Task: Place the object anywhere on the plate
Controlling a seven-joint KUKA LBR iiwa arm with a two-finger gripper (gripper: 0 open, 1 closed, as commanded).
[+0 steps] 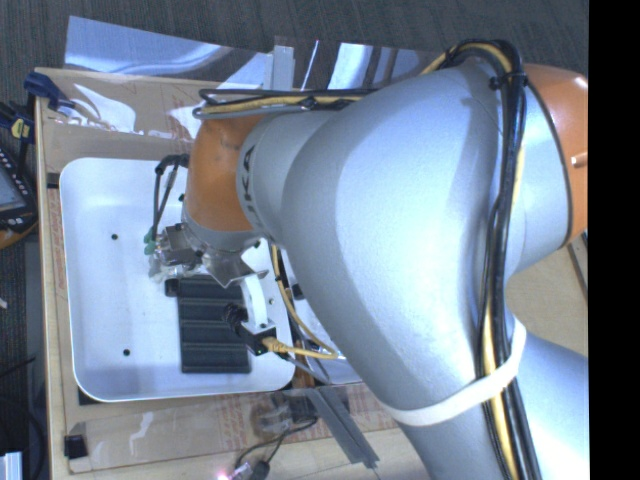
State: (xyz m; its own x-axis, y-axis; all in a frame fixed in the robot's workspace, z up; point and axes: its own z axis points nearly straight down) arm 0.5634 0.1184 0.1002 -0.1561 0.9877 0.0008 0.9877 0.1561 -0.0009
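Reaching in from the right, a large grey robot arm [420, 258] with an orange band covers most of the desk [150, 430] seen from above.

Its gripper [214, 328], a black ribbed block, hangs over the left white bin [95, 268], near that bin's front right corner. Whether the gripper grasps anything cannot be told from this angle. The arm hides the right bin almost wholly, and the object and the plate cannot be made out, perhaps hidden beneath it. Yellow and black cables [500, 168] run along the arm.
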